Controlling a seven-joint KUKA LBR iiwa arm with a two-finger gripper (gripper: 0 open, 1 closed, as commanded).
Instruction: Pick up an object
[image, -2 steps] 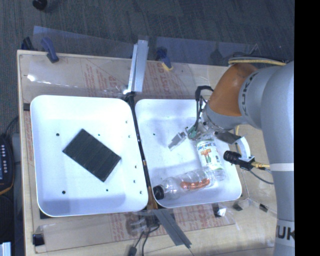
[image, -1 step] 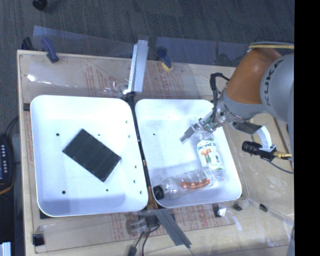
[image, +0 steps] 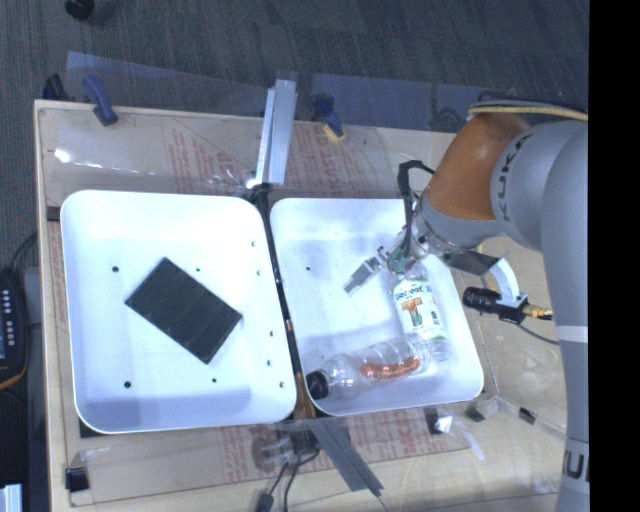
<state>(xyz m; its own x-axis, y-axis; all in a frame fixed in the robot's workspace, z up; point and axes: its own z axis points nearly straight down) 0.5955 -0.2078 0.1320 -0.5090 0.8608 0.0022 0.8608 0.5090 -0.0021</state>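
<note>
In the right bin (image: 320, 250) a white bottle (image: 420, 312) with a green-printed label lies lengthwise near the right wall, its green cap end pointing to the back. A clear plastic bottle (image: 375, 366) with a black cap and something orange inside lies along the front wall. My gripper (image: 380, 266) hangs low over the right bin's middle, just at the white bottle's cap end. It looks open, one finger slanting down-left over bare bin floor and the other by the cap. Nothing sits between the fingers.
A dark grey flat rectangle (image: 183, 309) lies tilted in the left bin (image: 90, 220). A black divider (image: 280, 300) separates the bins. The arm's orange band (image: 475, 170) and grey body stand over the right bin's back right corner. Cables trail at the right.
</note>
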